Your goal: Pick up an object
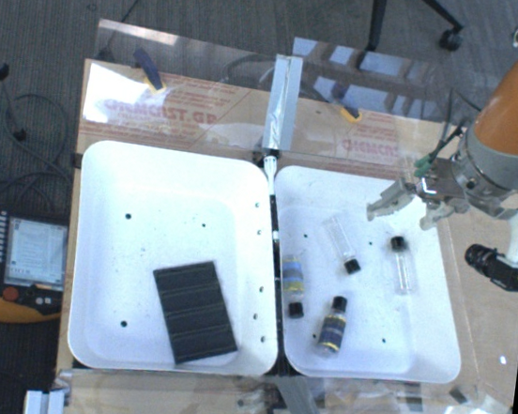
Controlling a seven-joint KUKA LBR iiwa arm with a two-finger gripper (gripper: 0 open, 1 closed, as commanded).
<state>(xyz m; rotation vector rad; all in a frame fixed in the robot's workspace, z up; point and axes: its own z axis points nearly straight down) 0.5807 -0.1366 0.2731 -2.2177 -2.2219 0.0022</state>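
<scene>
I've got the gripper [409, 204] hovering over the right bin [428, 361], far edge — fingers spread, nothing btwn them. Approach step, I reckon. Nearest pick: clear vial [400, 263] just below — next needs descent, centred on it.

Bright, even light w/ glare on plexiglass [205, 114].

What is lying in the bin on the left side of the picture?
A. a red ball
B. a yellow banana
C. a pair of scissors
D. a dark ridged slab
D: a dark ridged slab lies tilted on the floor of the left bin, while the small bottles sit in the right bin.
</scene>
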